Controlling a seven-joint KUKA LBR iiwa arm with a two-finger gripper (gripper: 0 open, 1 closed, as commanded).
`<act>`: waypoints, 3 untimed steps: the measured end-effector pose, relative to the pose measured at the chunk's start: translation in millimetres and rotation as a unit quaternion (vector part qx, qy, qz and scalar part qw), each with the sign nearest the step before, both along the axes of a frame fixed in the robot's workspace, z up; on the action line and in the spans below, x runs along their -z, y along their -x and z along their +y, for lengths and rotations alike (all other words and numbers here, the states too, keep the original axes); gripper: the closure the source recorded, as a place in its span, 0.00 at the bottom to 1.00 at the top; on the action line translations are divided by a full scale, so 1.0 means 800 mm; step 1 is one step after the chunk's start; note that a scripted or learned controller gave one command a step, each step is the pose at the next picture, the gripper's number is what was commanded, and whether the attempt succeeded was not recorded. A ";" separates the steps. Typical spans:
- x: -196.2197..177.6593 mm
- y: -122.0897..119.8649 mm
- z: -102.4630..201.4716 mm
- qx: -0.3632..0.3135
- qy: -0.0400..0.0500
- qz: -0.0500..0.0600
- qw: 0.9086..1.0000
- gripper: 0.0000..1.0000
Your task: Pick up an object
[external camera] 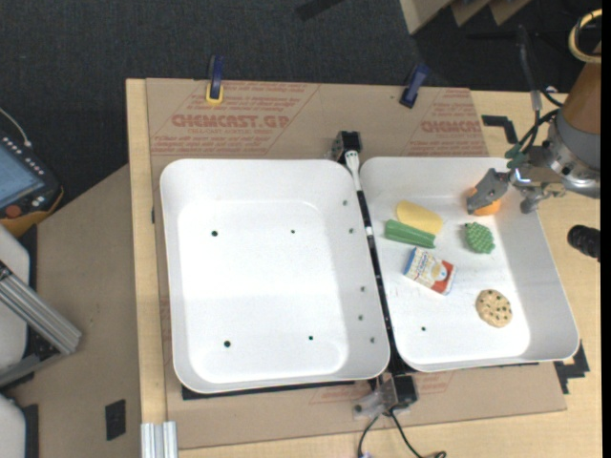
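Note:
My gripper (485,197) hangs over the back right corner of the right bin (535,337), reaching in from the right. Its grey fingers (494,183) are shut on a small orange object (483,206) that pokes out below their tips. Lying loose in the same bin are a yellow piece (420,218), a green bar (410,234), a green leafy piece (479,238), a small red, white and blue packet (430,271) and a round cookie (494,307).
The left bin (191,351) lies beside the right one, with a black divider strip (368,241) between them. Both rest on a cardboard sheet (248,113) held by clips at the back. Cables hang beside the wrist (563,151).

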State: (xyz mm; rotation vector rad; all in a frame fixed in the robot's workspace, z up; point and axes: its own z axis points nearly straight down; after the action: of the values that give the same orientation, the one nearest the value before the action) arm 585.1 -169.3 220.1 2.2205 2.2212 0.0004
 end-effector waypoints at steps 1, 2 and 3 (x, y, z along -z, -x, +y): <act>0.177 -0.005 0.057 -0.002 -0.003 0.005 1.000 0.00; 0.169 -0.007 0.053 0.000 0.000 0.001 1.000 0.00; 0.033 -0.109 0.170 -0.006 -0.001 -0.009 1.000 0.00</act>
State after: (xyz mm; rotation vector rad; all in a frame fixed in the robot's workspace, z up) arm 672.4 -33.5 193.4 2.1991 2.2267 0.0231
